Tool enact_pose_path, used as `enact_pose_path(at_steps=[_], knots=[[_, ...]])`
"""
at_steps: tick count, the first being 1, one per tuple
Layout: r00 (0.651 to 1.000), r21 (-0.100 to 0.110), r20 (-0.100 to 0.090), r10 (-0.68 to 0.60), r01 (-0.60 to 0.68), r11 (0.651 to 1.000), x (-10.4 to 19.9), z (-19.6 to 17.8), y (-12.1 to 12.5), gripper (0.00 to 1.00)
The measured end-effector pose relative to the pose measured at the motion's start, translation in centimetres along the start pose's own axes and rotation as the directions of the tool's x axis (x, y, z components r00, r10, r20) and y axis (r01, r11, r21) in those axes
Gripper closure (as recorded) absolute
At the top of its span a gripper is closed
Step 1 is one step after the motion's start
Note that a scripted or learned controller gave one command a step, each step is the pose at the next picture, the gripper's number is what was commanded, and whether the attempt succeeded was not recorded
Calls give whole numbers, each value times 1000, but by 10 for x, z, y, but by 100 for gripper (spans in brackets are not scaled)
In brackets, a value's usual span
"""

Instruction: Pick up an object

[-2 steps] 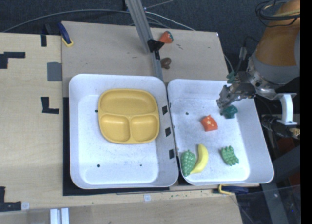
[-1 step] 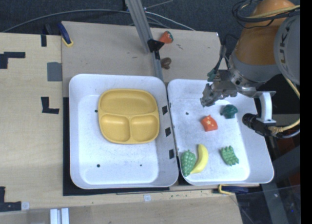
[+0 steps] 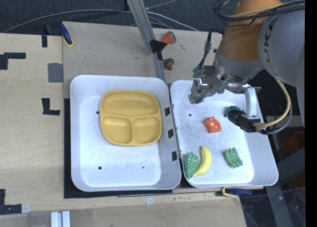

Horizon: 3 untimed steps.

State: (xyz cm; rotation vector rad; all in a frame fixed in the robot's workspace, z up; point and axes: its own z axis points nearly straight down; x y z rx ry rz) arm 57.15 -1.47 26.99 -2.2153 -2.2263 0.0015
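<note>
camera view: the hand (image 3: 196,94) hangs over the upper left part of the right bin (image 3: 262,169), above bare white floor, and i cannot tell its state from this angle.

the main risk, as i judge it, is a straight drop closing on nothing, since no object lies under it. the banana (image 3: 204,160) and the green piece (image 3: 191,161) at the bin's near left touch each other, so a grab there could catch both or nudge one against the bin wall. the other green toy (image 3: 232,157) sits near the front right, apart.

the red toy (image 3: 212,125) is the closest target: it lies near the hand, below and to its right in the picture, mid-bin, clear of the rest. the left bin (image 3: 79,137) carries a yellow tray (image 3: 131,117).
</note>
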Motion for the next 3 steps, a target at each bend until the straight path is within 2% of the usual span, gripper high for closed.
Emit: enact_pose_path(at_steps=[2,3], knots=[[1000,-1,0,0,0,1000,82,13,40,100],[1000,0,2,3,-3,1000,79,13,39,0]])
